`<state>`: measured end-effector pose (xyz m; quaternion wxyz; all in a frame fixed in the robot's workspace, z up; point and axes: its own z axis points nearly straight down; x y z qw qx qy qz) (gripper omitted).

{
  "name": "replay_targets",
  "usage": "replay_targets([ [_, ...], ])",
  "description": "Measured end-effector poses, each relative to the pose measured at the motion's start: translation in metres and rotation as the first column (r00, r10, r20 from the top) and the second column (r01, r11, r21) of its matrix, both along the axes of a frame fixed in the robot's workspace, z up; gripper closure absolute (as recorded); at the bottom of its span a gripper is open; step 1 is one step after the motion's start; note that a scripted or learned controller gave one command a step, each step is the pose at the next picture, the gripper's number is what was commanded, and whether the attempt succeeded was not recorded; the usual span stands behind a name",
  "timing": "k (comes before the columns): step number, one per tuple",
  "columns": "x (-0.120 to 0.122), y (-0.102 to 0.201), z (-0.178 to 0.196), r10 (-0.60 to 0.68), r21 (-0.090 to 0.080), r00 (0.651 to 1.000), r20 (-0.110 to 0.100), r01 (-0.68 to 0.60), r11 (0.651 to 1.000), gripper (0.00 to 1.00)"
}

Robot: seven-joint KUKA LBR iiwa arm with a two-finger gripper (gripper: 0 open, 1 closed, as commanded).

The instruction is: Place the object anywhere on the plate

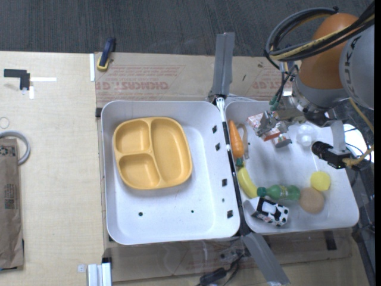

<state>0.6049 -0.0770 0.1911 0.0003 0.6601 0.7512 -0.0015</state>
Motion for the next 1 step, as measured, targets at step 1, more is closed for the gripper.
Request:
replay_targets([
  [1,0.0,-0.0001,0.0001,0.0,0.0,1.0,0.0,0.0,1.0,0.0],
])
